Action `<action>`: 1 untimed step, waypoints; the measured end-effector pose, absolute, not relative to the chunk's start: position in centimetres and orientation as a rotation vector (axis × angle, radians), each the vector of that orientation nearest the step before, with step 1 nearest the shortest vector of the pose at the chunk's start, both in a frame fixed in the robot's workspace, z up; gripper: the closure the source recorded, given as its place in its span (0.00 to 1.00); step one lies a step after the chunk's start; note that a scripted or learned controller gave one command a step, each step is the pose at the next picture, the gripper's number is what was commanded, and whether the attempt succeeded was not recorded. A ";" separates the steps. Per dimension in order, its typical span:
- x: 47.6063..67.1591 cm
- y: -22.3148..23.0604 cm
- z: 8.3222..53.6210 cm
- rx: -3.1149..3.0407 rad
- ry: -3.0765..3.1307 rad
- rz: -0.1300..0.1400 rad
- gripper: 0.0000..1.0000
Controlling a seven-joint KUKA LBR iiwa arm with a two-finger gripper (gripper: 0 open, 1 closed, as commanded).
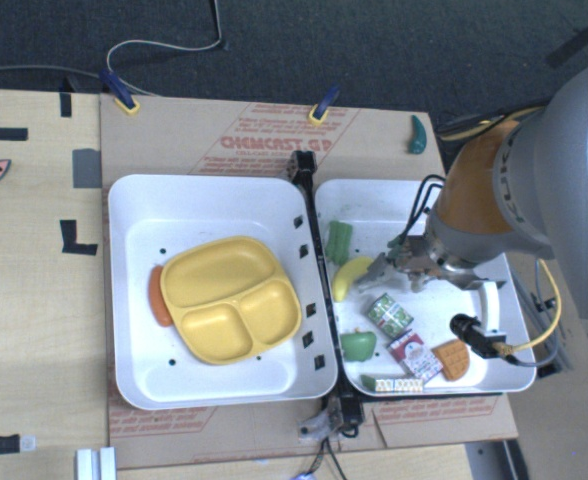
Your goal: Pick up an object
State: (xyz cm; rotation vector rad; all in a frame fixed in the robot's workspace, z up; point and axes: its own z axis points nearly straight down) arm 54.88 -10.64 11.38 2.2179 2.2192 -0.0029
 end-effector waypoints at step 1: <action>56.9 -10.2 8.8 2.218 2.208 -0.002 0.00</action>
